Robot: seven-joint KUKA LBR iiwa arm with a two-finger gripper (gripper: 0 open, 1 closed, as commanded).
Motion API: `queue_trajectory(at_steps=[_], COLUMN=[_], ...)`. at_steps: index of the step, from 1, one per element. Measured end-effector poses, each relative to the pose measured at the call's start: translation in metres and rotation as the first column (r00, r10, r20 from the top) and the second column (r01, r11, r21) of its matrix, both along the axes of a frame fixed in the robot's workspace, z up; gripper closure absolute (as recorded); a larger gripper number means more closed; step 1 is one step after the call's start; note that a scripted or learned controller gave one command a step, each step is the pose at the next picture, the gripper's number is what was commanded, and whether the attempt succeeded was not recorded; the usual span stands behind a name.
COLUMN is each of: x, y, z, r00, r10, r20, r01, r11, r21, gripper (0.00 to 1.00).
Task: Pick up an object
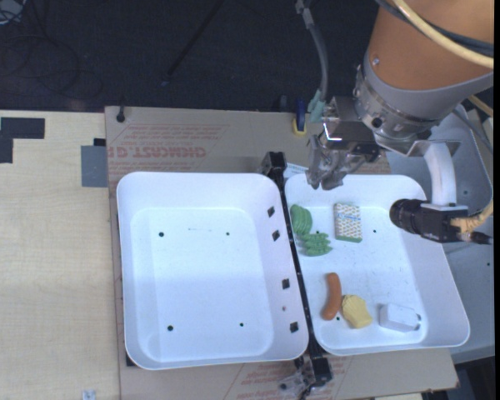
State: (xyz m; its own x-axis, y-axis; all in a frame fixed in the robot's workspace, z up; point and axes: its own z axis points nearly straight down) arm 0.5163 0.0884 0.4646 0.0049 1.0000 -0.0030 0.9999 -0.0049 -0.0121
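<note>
Gripper [327, 176] hangs over right bin's [450, 307] far-left corner, jaw state not discernible, nothing seen held; in that bin lie green toy [308, 230], patterned block [347, 222], orange sausage [331, 296], yellow piece [357, 312], white block [398, 317].

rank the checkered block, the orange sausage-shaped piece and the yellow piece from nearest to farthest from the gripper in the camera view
Measured from the gripper, at the right bin's far edge:
1. Checkered block, just below the gripper, to its right.
2. Orange sausage-shaped piece, lower in the bin, near its middle.
3. Yellow piece, beside the orange one toward the near edge; these two are close, yellow slightly farther.
</note>
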Motion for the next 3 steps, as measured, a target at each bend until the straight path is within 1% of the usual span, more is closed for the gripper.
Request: queue_trajectory(at_steps=[1,2,3], x=[-0.043,-0.04,-0.04], y=[-0.03,0.017,0.067], z=[-0.069,-0.01,0.078], r00=[1.0,1.0,1.0], r10=[0.002,0.01,0.011], r20=[-0.002,0.015,0.018], r01=[-0.002,-0.01,-0.011], r11=[1.0,1.0,1.0], r21=[0.001,0.004,0.006], gripper=[1.0,1.0,1.0])
